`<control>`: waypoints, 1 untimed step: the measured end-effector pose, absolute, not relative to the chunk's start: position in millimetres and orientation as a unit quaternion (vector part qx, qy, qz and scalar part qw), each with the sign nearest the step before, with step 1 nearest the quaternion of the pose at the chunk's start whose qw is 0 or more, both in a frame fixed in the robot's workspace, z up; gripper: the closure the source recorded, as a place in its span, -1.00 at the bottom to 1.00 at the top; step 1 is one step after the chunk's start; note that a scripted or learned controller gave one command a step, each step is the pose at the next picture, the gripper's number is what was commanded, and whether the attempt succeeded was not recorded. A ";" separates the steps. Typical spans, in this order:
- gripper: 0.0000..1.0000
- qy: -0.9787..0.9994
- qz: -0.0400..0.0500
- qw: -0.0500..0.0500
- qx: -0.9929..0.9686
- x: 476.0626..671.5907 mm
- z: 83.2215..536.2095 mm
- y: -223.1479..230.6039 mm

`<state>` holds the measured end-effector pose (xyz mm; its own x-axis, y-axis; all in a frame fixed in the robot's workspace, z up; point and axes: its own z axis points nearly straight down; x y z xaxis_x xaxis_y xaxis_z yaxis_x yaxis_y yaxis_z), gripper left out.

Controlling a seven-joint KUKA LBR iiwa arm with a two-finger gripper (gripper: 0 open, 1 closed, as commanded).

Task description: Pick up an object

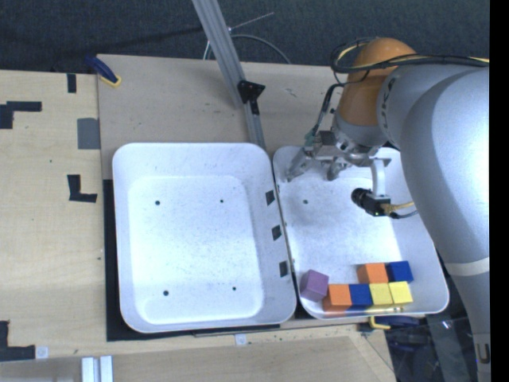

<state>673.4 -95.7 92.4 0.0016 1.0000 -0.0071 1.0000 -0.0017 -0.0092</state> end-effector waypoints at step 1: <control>-1.00 -0.707 0.006 0.001 -0.708 673.4 92.0 -95.5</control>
